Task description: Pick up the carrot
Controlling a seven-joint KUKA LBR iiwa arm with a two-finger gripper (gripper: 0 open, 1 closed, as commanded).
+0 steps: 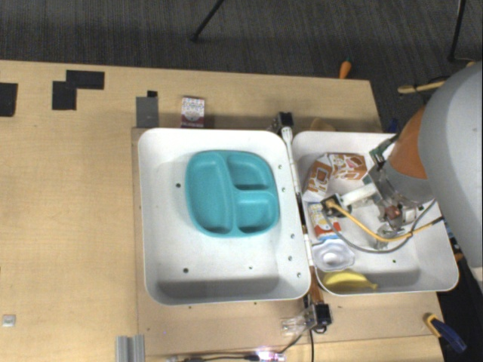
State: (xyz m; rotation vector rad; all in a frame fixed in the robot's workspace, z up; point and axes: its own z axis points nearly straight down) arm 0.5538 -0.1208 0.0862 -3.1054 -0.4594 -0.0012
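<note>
Gripper [392,216] low inside right bin [441,274], amid its packets [336,173], likely probing for carrot. Grasp state: cannot tell. Carrot's place in that bin: cannot tell, perhaps under arm [460,149].

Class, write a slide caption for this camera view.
Arm's gripper hovers inside the right bin; teal tray in left bin.

Left bin [162,277]: white, shallow, well to the left of the gripper [389,221]; holds a teal divided tray [230,193] lying flat near its middle.

Right bin [423,277]: white, shallow, under the gripper. Contents:
- brown-and-white printed packet [336,170], up and left of the gripper;
- clear plastic cup [333,256], below and left of it;
- yellow banana [351,281], against the near wall, just below the cup.
</note>
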